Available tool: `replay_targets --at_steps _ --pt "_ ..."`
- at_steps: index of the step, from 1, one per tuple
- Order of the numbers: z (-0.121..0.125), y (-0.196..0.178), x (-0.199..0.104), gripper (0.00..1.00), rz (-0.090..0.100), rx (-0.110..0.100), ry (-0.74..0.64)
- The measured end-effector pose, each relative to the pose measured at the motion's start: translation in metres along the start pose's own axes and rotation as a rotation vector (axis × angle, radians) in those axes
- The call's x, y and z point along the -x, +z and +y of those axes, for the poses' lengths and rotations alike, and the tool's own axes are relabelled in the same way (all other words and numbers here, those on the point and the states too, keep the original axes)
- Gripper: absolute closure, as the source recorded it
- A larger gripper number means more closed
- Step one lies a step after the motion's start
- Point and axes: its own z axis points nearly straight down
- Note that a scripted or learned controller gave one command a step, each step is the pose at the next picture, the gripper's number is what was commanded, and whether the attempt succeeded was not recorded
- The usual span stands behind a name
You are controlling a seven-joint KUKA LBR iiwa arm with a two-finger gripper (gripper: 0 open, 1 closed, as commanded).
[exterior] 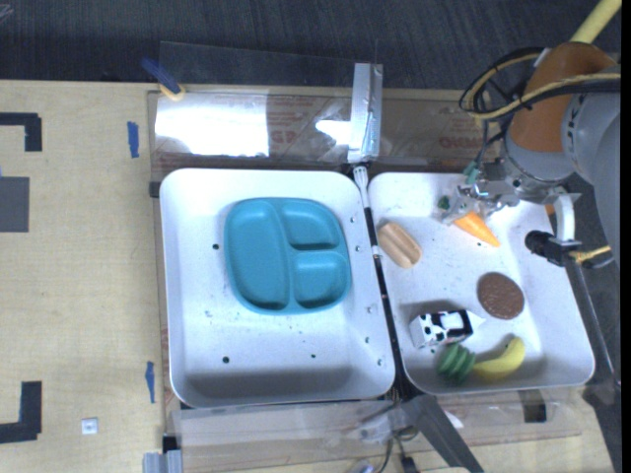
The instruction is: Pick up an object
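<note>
Here the gripper (471,197) hangs beside the orange wedge (477,228), whose long axis runs from upper left to lower right; grip state indiscernible, no legible writing.

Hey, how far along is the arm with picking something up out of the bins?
Done: the hand has reached the right bin's far corner, beside the orange wedge. In hand: nothing visibly lifted. Left: gripping and raising something; the bread roll, brown disc, banana and toy cow lie on the floor of the bin.
</note>
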Motion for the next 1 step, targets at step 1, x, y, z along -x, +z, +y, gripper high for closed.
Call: replay_targets --at_steps 1 --pt "-0.0108 -0.1353 -0.0898 1.00 0.001 0.020 0.082"
